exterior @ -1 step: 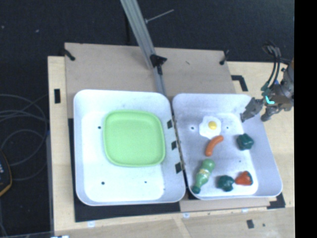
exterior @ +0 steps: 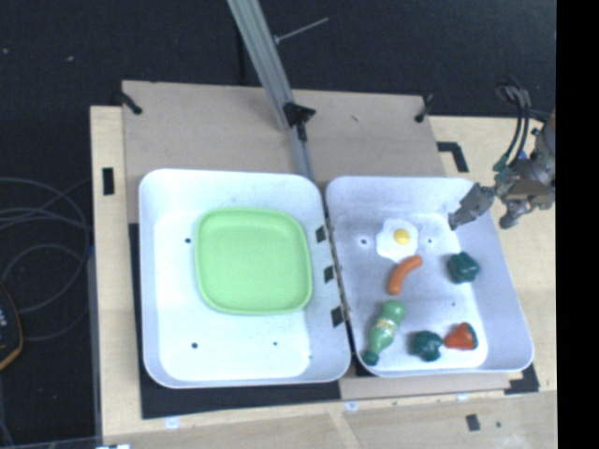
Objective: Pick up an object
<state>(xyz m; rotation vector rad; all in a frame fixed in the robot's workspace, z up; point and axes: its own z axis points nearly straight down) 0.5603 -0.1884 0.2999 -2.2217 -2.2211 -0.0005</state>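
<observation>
A pale green plate (exterior: 253,260) lies flat in the left white bin (exterior: 168,344). The wooden surface (exterior: 112,251) carries both bins, and a grey metal pole (exterior: 262,50) slants up from its far edge. Dark cables (exterior: 37,251) loop at the left.

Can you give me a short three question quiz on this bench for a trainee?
1. True or false: the green plate lies in the left bin.
2. Which lies nearest the fried egg? A) sausage B) green bottle C) red-orange toy
3. Fill in: the hand hovers at the right bin's upper ____ corner.

Key: 1 true; 2 A; 3 right.
</observation>
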